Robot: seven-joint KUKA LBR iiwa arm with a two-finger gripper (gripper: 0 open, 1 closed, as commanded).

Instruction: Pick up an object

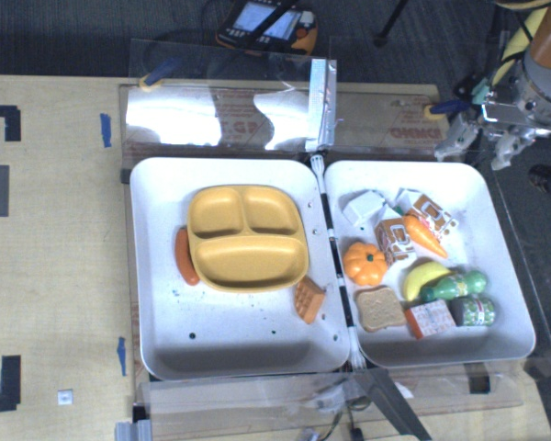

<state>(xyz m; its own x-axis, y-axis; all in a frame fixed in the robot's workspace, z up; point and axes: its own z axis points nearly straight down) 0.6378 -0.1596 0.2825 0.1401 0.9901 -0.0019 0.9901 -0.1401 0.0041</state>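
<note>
Carrot point(426, 236) in right bin point(510, 246), gripper point(482, 145) well apart

Light wooden bench point(55, 246) under two white bins. Left bin point(156, 274) beside right bin point(510, 274), rims touching. Blue tape marks point(105, 129) alongside.

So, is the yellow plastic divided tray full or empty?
Empty: the yellow plastic divided tray shows three bare compartments; nothing lies in them.
</note>
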